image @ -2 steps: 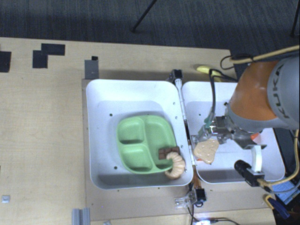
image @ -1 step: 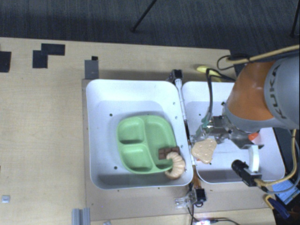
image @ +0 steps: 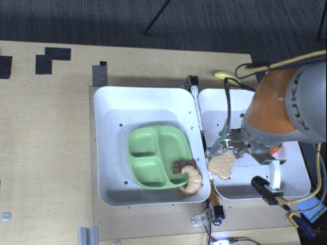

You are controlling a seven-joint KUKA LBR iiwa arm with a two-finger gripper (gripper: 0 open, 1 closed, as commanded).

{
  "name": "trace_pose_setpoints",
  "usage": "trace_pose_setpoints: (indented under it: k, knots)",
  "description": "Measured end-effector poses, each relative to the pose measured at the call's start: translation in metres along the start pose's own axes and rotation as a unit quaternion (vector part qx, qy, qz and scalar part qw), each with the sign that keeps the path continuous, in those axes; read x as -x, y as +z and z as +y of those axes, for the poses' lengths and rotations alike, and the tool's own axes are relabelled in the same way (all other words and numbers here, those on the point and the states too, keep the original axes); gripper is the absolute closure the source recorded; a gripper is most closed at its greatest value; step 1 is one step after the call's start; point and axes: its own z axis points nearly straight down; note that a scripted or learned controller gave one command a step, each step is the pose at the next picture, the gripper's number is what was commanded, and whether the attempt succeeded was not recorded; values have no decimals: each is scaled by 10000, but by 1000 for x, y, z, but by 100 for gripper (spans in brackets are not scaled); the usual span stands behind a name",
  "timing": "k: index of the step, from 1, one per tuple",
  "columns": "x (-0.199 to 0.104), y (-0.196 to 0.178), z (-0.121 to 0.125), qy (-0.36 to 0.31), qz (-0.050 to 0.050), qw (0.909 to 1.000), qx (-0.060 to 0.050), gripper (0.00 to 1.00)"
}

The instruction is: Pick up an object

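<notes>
White bin [image: 240,190]: flat tan piece [image: 223,166]

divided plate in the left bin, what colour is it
Light green plate, seen in the camera view.

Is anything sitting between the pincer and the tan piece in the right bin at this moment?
Nothing visible does. The pincer hangs right above the tan flat piece in the right bin, near the wall shared with the left bin. The croissant and brown block lie on the green divided plate, across that wall.
</notes>
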Motion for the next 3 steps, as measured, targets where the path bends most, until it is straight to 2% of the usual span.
trace_pose_setpoints:
  k: [1, 3]
  knots:
    - [-5, -14, 5, -10, -1, 10000, 8, 100]
    - [5, 0, 0, 1, -2, 10000, 7, 100]
